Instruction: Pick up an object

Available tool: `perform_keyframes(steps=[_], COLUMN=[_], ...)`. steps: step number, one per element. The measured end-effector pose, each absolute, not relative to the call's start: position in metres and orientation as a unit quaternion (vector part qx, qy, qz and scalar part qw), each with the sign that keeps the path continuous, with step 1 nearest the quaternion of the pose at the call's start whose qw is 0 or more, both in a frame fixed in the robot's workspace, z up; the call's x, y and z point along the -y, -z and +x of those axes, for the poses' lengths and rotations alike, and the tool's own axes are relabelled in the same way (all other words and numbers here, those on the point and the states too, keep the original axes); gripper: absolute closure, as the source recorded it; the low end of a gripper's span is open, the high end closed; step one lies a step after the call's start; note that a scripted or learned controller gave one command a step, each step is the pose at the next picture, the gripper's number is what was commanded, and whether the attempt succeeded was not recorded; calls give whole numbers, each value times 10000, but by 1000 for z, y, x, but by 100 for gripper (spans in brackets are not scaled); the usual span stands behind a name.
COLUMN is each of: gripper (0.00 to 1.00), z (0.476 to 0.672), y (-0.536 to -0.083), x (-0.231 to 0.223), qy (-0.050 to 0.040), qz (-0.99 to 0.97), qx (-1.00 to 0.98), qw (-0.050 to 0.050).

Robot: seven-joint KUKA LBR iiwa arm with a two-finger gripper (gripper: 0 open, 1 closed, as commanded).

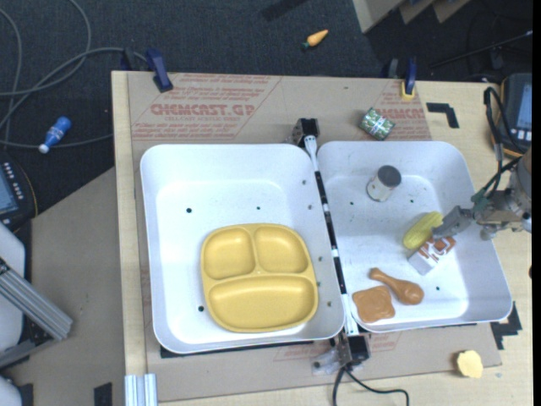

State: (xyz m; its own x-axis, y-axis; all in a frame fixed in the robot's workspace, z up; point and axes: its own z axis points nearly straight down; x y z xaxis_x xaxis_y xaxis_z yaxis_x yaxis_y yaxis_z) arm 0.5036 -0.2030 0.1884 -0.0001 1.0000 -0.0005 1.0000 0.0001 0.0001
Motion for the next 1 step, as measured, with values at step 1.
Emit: perform_keyframes(steps=[1], gripper=[0], z=[567], y=[-81], x=[218], qy=[-48], qz=[7046], qx=[-7096], qw=[-41])
